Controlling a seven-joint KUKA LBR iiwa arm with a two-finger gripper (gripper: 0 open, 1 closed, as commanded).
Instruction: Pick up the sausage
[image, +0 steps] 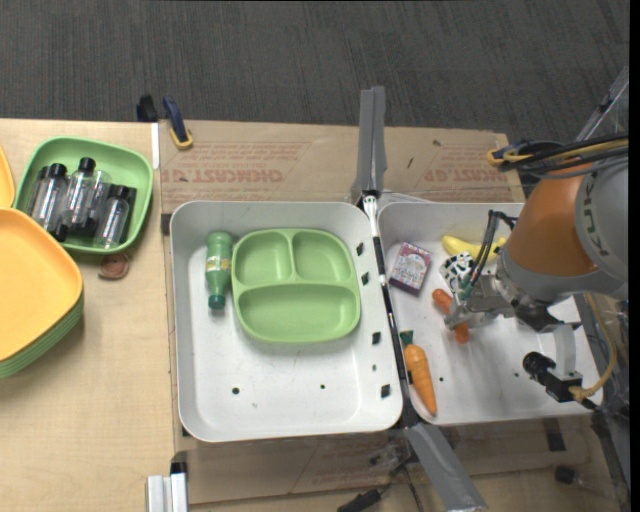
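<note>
The arm is in over the right bin (470, 405) and the gripper (462, 312) is low, right down among the clutter near the bin's middle. The sausage (448, 306), a small reddish piece, lies just at the fingertips, part of it tucked under the metal, so how wide the tool stands cannot be told from here, nor whether anything is between its tips.

Here is the danger: the sausage is short and rounded (the sort of thing that rolls), and a close that lands off-centre would likely squirt it sideways across the slick white floor. The neighbours are crowded too. The black-and-white spotted toy (459, 267) sits just behind the gripper, with the banana (462, 244) beyond it and the purple packet (409, 267) near to the left; a descent a touch too far back could nip the toy instead, or shove it into the banana.

The carrot (419, 378) lies nearer the front, by the divider, well clear, so little risk there. The left bin (200, 380), with its green divided plate (296, 284) and green bottle (217, 268), is out of the action.

One more worry: a lift begun before the grip is firm would probably come up with nothing.
</note>
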